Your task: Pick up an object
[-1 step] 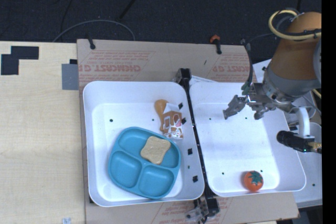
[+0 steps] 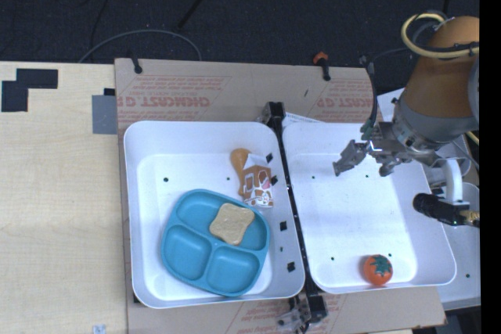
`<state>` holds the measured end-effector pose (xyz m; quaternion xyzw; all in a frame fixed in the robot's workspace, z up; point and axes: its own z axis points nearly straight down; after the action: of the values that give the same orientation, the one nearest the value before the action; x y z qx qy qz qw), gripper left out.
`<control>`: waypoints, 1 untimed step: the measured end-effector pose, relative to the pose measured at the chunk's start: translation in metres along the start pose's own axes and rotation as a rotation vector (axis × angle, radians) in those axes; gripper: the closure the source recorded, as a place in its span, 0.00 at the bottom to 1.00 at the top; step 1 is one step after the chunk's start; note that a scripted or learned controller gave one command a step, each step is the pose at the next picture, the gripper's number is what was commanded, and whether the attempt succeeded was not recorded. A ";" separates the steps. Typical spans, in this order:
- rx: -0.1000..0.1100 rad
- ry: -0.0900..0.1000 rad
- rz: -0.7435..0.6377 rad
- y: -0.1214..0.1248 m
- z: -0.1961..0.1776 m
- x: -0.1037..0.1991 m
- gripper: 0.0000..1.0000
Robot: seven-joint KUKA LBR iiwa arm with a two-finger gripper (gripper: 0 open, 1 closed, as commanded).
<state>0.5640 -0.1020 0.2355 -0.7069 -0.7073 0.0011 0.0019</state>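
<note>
The grey metal fingers (image 2: 345,162) are hanging over the upper part of the right shallow white bin (image 2: 438,266), at centre right of the frame, and nothing is sitting between them; how far apart they are standing cannot be told from this slant. Behind them the grey arm with its orange band (image 2: 442,82) is reaching in from the upper right. A small round orange-red fruit-like object with a green top (image 2: 376,269) is lying near the lower edge of that bin, well apart from the fingers. In the left white bin (image 2: 145,168), a blue divided plastic plate (image 2: 188,250) is carrying a tan bread-like slice (image 2: 232,224), with a brown-and-white printed packet (image 2: 257,185) just beside the plate's upper right rim. Both bins are resting on a pale wooden surface (image 2: 55,207).
</note>
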 end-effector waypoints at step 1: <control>0.003 0.000 0.000 0.006 0.060 -0.002 0.00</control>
<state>0.5702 -0.1043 0.1750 -0.7070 -0.7072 0.0020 0.0027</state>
